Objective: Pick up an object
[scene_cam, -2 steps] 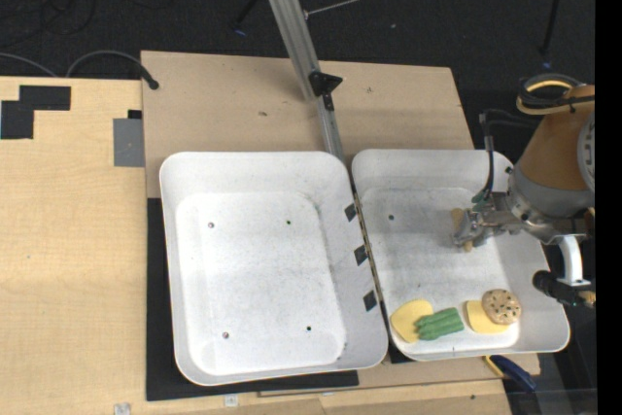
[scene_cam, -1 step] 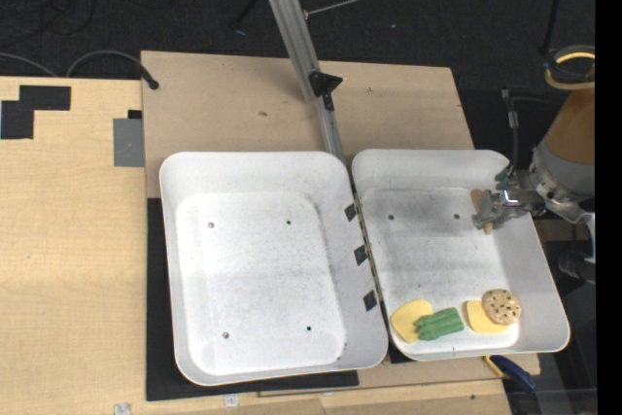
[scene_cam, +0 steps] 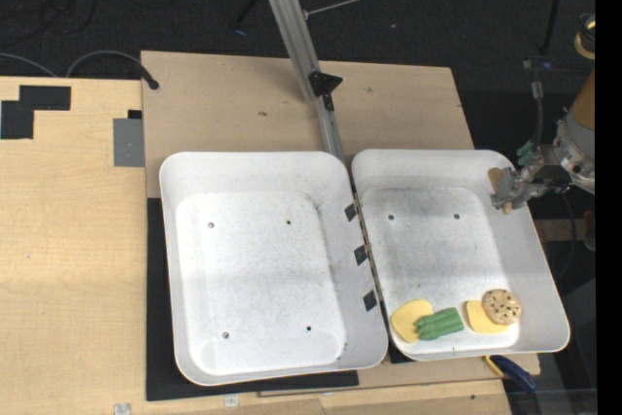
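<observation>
Three small objects lie along the near edge of the right bin [scene_cam: 457, 228]: a yellow piece [scene_cam: 408, 317], a green ridged piece [scene_cam: 439, 324] lying against it, and a round brown cookie-like piece [scene_cam: 501, 306] resting on another yellow piece [scene_cam: 483, 319]. My gripper [scene_cam: 507, 189] hangs over the right bin's far right rim, well away from those objects. Nothing shows between its fingers.
The left bin [scene_cam: 258, 267] sits beside the right one, joined by black clips [scene_cam: 361, 253]. A slanted aluminium rail [scene_cam: 292, 24] rises behind the bins. Wooden bench surface lies to the left, and cables run across the dark floor at the back.
</observation>
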Available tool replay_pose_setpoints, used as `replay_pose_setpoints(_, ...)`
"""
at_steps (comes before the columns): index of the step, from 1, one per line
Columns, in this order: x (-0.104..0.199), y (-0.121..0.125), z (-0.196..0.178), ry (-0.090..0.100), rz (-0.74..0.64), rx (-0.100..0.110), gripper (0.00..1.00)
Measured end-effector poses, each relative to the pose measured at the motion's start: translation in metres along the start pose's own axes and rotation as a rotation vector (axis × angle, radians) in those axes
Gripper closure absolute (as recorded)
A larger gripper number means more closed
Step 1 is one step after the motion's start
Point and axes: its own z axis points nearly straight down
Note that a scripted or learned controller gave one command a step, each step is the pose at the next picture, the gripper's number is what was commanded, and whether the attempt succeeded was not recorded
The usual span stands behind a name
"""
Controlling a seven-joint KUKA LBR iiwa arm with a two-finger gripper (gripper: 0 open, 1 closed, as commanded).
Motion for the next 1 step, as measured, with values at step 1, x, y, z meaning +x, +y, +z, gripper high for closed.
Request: replay_pose_setpoints(1, -0.001, 0.0011, -0.0534, 0.0, -0.001, 0.0, 1.0)
